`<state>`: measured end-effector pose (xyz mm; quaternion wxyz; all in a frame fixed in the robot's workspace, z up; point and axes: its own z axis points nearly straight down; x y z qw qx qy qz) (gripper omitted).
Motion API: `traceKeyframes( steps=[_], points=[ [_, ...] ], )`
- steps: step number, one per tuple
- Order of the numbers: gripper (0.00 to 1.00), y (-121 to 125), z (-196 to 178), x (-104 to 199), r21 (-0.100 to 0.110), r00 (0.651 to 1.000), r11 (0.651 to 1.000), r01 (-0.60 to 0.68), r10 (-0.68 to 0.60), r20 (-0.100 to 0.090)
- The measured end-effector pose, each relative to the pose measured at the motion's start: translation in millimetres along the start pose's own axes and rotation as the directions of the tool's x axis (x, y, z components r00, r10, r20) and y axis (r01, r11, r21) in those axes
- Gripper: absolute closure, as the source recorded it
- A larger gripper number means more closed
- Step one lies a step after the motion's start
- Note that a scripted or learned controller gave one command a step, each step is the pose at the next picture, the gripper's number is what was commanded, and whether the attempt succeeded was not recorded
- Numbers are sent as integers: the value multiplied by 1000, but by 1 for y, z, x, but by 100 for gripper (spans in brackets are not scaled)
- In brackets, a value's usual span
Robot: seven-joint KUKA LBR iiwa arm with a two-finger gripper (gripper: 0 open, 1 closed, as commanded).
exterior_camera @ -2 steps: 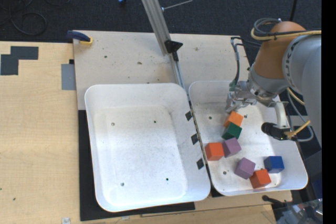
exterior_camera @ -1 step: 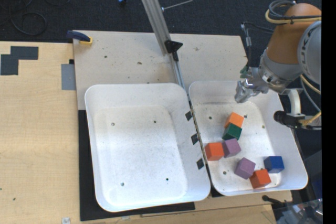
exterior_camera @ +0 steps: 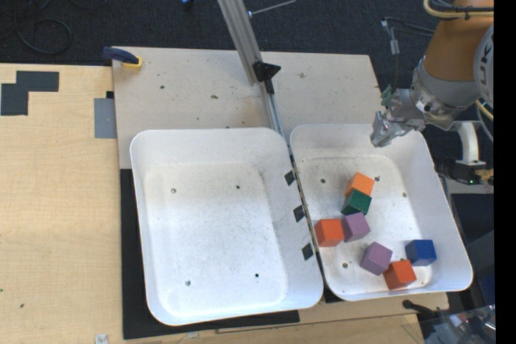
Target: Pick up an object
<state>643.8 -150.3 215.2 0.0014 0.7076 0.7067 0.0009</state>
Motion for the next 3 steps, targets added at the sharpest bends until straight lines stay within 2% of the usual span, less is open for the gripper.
traceKeyframes(
  steps=[1, 2, 3],
  points=[
    [100, -24, 1, 43, 8, 1000, 1000, 4, -4, -3],
    [100, -46, -3, 100, 8, 1000, 1000, 5, -5, -4],
    [100, -54, -12, 145, 8, 1000, 1000, 6, -6, -4]
  ],
)
